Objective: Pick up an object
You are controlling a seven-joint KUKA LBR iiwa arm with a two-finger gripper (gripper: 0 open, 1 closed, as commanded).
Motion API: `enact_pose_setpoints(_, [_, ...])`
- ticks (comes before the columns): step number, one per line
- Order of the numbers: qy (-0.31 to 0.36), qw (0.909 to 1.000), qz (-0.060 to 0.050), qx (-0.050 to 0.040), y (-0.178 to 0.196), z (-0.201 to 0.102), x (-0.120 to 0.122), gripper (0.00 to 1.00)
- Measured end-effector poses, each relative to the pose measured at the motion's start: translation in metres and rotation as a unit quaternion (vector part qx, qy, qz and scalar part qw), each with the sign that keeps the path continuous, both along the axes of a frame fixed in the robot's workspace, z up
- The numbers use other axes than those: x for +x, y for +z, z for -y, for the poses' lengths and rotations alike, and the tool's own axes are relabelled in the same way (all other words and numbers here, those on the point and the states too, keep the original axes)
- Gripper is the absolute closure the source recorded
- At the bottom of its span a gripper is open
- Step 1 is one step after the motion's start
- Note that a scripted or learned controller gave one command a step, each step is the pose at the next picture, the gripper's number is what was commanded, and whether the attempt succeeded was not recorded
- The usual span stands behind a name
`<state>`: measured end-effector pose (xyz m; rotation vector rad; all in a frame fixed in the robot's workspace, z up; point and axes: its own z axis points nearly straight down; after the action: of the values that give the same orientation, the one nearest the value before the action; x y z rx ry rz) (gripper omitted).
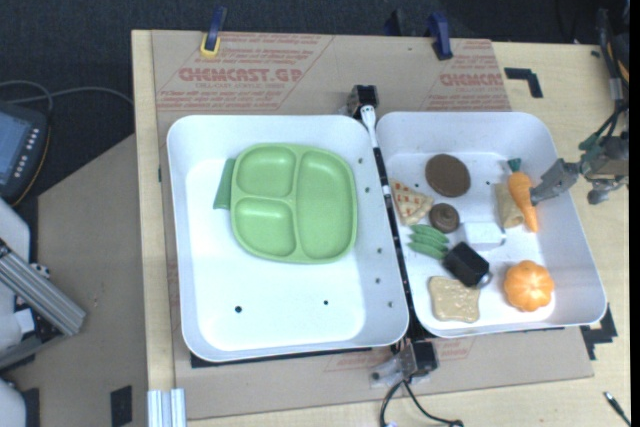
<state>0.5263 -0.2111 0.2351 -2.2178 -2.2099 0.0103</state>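
Observation:
The right bin (570, 245) holds several toy foods: a brown disc (447, 174), a waffle piece (410, 203), a small brown round (444, 217), green beans (430, 241), a black block (466, 264), a toast slice (452, 299), an orange (527, 285) and a carrot (522, 195) beside a beige piece (509, 208). My gripper (572, 175) hangs at the right bin's right rim, just right of the carrot, with nothing seen in it.
The left bin (200, 265) holds a green divided plate (295, 203). Both bins rest on a cardboard sheet (300, 65) held by clamps at the back. A metal divider (385, 215) runs between the bins.

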Motion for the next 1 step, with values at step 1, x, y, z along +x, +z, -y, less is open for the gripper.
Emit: enact_pose_setpoints(1, [0.002, 1.0, 0.006, -0.0017, 0.0069, -0.0005, 0.0027, 0.0])
